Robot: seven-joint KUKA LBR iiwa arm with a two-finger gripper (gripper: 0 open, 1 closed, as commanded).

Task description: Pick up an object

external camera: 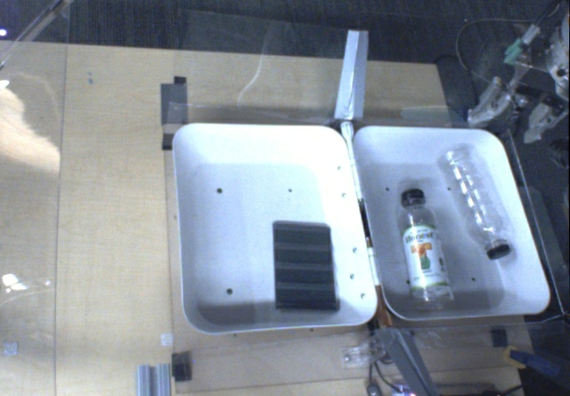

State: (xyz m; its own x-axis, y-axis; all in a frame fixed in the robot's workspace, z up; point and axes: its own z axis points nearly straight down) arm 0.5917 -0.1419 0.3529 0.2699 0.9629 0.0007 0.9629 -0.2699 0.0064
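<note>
Gripper [525,96]: far right of the scene, past the far right corner of the right bin, among cables; blurred, so whether it is released or clenched cannot be told.
Right bin [427,133]: white and shallow, with two bottles lying in it.
Clear bottle [474,194]: right half of the right bin, slanting from far left to near right, dark cap at the near end.
Labelled bottle [424,254]: left of the clear bottle and apart from it, black cap pointing far, base towards the near wall.
Left bin [258,141]: touching the right bin along their shared edge.
Black ribbed block [305,266]: flat on the left bin's floor, near side, right of centre.
Grey bar [353,74]: runs far from the bins' junction.
Bench [89,234]: pale wood.
</note>
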